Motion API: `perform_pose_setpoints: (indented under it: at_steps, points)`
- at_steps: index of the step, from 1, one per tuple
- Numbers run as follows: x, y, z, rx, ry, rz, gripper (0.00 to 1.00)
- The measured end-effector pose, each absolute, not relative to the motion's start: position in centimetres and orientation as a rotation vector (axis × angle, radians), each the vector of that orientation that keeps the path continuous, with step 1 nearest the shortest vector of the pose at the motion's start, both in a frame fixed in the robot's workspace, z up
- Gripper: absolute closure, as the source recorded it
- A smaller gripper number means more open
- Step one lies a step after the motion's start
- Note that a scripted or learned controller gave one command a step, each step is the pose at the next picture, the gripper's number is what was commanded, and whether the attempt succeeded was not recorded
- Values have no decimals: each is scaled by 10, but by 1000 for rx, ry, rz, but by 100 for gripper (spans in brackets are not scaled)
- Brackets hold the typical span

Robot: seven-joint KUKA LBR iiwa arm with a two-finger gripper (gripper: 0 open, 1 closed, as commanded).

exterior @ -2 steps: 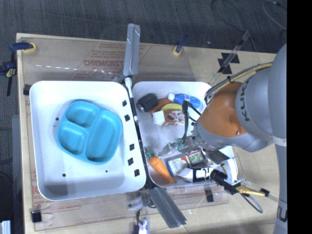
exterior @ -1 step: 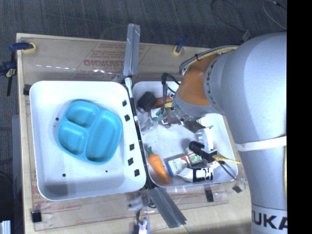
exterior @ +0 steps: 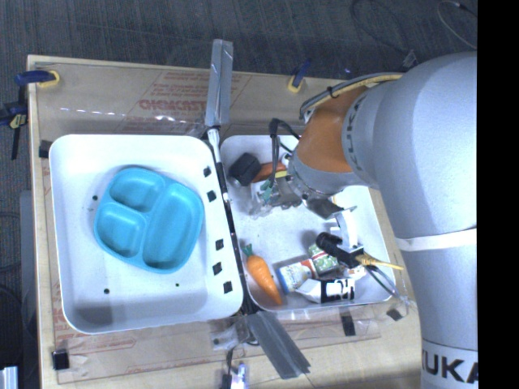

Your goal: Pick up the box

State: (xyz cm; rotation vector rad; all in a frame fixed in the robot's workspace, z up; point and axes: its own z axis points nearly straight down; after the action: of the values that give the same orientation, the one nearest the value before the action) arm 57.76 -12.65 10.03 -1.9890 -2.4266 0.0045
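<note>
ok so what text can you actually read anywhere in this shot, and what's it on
"KUKA": on the grey arm base.
Red print on the bench board: too blurred to read.
Label on the box in the right bin: too small to read.

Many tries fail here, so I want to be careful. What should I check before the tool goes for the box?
1. Box in the right bin: ok.
2. Tool above box: not ok; it hangs nearer the black object, toward the bin's far end.
3. Box clear of neighbours: not ok; carrot lies close beside it.
4. Tool carrying nothing: cannot tell.
5. Blue tray out of the way, left bin: ok.
</note>
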Motion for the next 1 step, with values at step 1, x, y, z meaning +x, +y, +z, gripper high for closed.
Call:
perform_pose_setpoints:
  at_steps: [1]
  points:
    - [554, -79, 191, -1948, -2462, 2, 100]
